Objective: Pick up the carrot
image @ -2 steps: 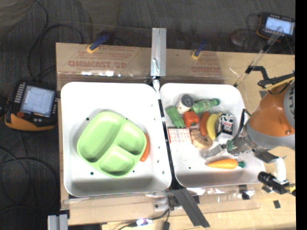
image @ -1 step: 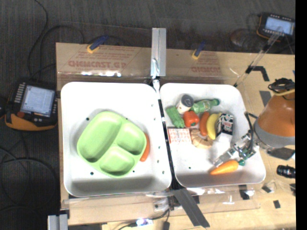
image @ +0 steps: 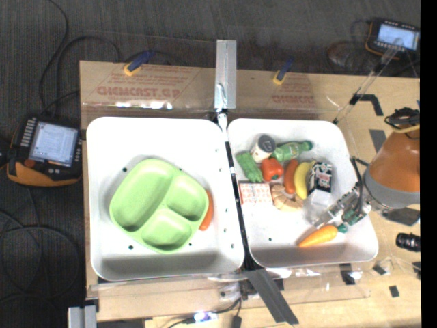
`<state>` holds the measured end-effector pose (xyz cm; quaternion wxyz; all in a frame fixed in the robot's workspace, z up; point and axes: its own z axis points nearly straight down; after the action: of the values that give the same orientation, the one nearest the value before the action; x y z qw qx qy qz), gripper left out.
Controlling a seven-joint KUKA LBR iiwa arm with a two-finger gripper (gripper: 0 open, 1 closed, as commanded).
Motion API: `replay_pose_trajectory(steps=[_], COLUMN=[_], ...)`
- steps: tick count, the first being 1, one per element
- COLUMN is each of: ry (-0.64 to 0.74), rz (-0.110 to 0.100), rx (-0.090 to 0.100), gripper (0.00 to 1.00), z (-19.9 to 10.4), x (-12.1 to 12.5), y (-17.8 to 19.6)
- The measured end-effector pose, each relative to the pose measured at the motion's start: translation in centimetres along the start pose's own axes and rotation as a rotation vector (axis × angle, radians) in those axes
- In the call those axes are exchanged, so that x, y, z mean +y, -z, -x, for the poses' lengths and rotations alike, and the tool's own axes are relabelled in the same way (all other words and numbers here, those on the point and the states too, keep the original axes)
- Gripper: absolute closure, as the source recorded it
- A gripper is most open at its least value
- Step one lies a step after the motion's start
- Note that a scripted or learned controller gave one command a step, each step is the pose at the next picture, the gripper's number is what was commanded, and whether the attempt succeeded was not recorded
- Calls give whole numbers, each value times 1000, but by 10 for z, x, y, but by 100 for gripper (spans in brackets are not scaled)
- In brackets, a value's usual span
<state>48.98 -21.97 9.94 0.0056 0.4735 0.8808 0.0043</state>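
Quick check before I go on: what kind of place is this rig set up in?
Probably a robotics lab. Two white bins sit on a plywood bench over carpet, teach pendants and loose cables lie about, and the right bin holds toy food, such as the carrot.

the grey arm [image: 396, 173] reaches in from the right, wrist angled down-left, gripper [image: 339, 214] held low

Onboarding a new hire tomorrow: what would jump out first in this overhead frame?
The big lime-green divided plate in the left bin, with an orange piece peeking from under its right edge. Next, the pile of toy food in the right bin: a banana, a green bottle, and a carrot lying alone near the front. The gripper sits right above that carrot.
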Motion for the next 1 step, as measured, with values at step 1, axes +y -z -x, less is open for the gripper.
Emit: replay_pose_trajectory(steps=[1], ry=[-326], rz=[-3], rx=[-11], gripper=[100], z=[-61], x=[38], y=[-8])
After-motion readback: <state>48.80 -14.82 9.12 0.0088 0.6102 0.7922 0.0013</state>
